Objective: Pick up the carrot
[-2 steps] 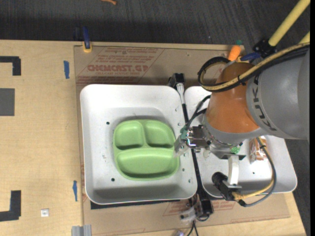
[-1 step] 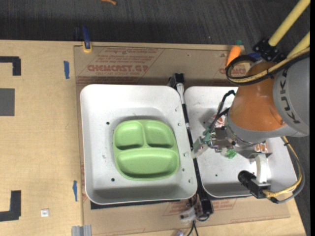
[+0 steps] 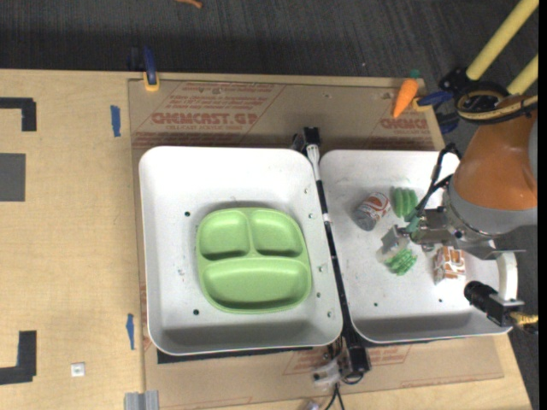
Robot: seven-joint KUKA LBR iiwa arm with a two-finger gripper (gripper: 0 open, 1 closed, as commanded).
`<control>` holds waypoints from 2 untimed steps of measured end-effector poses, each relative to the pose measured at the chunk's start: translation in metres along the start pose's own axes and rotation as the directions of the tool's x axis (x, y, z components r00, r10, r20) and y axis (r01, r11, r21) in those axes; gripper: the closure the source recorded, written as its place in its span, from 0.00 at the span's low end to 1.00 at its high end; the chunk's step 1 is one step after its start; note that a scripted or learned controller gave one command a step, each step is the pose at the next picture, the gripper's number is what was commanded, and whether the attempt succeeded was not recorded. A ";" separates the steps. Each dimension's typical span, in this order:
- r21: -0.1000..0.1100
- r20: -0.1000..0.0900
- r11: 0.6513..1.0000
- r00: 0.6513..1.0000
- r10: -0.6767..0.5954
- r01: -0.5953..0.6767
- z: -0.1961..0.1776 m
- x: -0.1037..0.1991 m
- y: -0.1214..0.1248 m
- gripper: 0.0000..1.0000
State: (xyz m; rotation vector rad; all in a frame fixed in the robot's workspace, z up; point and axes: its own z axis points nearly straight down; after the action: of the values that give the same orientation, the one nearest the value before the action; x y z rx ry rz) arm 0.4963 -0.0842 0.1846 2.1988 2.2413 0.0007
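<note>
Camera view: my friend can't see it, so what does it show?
A grey and orange robot arm reaches over the right white bin, gripper among small green toys. A small orange carrot lies outside on the cardboard. The left white bin holds a green divided plate.

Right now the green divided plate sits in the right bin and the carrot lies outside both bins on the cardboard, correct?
Not quite. The camera view shows the green divided plate in the left bin, not the right bin. The rest holds: the carrot lies outside both bins on the cardboard, near the back edge.
</note>
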 end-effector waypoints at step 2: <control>0.004 -0.002 1.000 1.000 -0.018 0.018 0.000 0.131 -0.015 0.00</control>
State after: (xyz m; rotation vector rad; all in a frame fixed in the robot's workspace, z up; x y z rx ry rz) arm 0.4789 0.0461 0.1842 2.1812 2.2643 -0.0018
